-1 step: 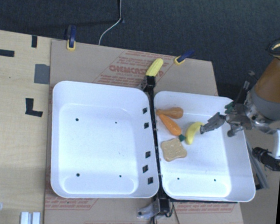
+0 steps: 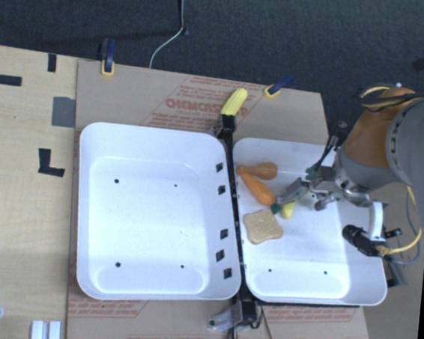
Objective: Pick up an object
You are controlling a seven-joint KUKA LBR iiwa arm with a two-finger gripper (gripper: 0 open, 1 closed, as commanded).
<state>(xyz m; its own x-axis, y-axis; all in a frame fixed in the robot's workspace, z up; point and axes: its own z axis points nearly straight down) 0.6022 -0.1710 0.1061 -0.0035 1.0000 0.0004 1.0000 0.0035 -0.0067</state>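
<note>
The pincer [image 2: 290,198] is too small and dim to tell how its tips stand. A small yellow and green object [image 2: 286,209] sits right at its tips, its shape unclear. Behind the pincer, the arm [image 2: 395,147] is cut off by the picture's edge and hides part of the right bin [image 2: 297,287].

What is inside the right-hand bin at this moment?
The right bin holds two orange carrot-like pieces, a tan bread slice and a small yellow-green item. The gripper hangs over it, covering whatever lies directly beneath.
</note>
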